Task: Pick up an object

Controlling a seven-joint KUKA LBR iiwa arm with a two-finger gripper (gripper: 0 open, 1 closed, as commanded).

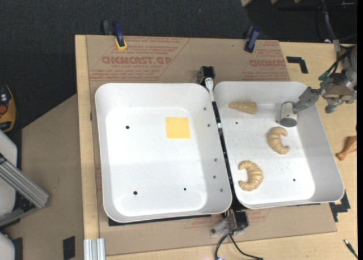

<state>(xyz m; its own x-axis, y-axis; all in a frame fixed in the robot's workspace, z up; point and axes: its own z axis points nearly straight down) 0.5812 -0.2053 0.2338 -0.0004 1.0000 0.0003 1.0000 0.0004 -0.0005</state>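
The right bin [317, 134] holds three tan pastry pieces. A small bread roll [243, 107] lies near its far edge, a croissant [278, 140] sits in the middle, and a larger croissant [250, 174] lies near the front left. My gripper [288, 118] reaches in from the right and hangs over the bin's far right part, just above and to the right of the middle croissant. Nothing is visibly held. In the left bin [113, 140] a flat yellow square [177, 128] lies by itself.
Both bins rest on a cardboard-covered bench [85, 83], held by blue clamps [119, 33] at the far edge. A black divider strip [218, 134] runs between the bins. An orange object [347, 149] sits outside the right bin's right rim.
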